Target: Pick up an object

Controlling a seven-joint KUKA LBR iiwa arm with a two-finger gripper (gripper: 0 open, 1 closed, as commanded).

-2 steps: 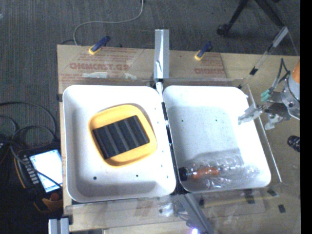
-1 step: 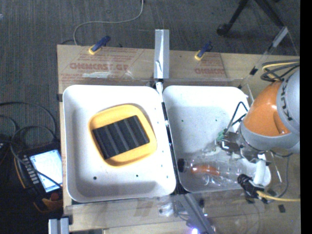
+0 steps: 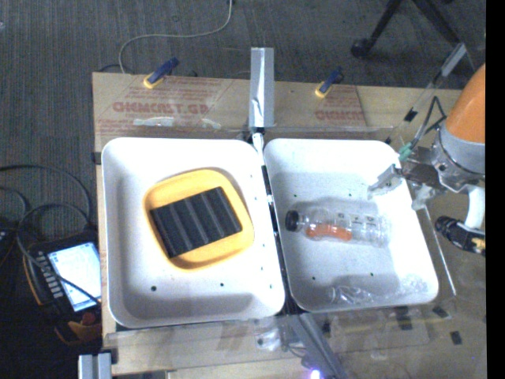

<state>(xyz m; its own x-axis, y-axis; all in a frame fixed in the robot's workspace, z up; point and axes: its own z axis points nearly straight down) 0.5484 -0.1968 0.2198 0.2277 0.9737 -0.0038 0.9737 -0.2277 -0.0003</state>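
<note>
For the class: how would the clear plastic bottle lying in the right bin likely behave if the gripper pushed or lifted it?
The clear plastic bottle lies on its side, so a push would probably roll it. It looks mostly empty, so likely light. Its thin, crinkled-looking walls may buckle under a squeeze.

Yellow tray [image 3: 198,215] with black ribbed insert; clear bottle [image 3: 339,225], orange label.

table [image 3: 118,101] bears two bins side by side | left white shallow bin [image 3: 126,164]: yellow tray with black ribbed insert [image 3: 199,218] lies in its middle | right white shallow bin [image 3: 316,160]: clear plastic bottle with orange label [image 3: 339,225] lies on its side in the middle, cap toward left bin | claw [image 3: 394,176] above right bin's far right corner
</note>
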